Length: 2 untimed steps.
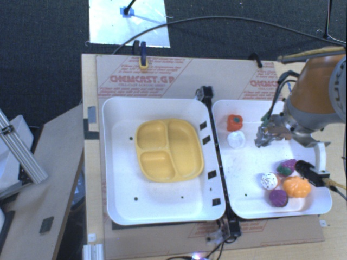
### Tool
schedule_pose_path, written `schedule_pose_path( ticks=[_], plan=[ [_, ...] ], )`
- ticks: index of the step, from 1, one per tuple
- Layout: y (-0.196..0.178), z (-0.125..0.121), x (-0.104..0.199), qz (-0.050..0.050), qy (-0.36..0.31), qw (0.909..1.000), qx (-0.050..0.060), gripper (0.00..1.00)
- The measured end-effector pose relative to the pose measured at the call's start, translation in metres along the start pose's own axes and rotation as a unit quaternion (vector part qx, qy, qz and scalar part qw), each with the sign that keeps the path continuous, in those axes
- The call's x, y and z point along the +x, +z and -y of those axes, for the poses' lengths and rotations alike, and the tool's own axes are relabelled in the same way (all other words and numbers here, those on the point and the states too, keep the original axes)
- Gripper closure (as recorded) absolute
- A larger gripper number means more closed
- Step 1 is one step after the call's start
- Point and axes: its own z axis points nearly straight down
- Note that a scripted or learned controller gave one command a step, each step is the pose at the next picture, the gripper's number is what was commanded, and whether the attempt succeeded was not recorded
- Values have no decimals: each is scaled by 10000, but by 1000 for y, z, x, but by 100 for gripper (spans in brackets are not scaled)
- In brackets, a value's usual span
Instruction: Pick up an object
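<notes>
A yellow three-compartment plastic plate [168, 150] lies in the left white bin [116, 199]. In the right white bin [246, 202], the grey gripper [264, 137], finger state indiscernible, hangs near a round orange toy [234, 122] and a translucent white ball [236, 140].

A robotics lab: 2 white bins [116, 161] on a cable-strewn bench [162, 75].

Two white bins [162, 210] sit on a tan counter [162, 69] printed with red lettering. A yellow divided plate [168, 149], an orange-red toy [234, 122], a white speckled ball [268, 181], a purple ball [278, 197], and an orange toy [296, 187].
</notes>
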Motion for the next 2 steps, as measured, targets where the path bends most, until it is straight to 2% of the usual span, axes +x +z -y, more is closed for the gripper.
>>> schedule_pose_path(
  ticks=[1, 2],
  plan=[
    [-32, -2, 0, -1, 0, 10000, 10, 100],
    [-38, -8, 43, -12, -25, 10000, 18, 100]
  ],
)
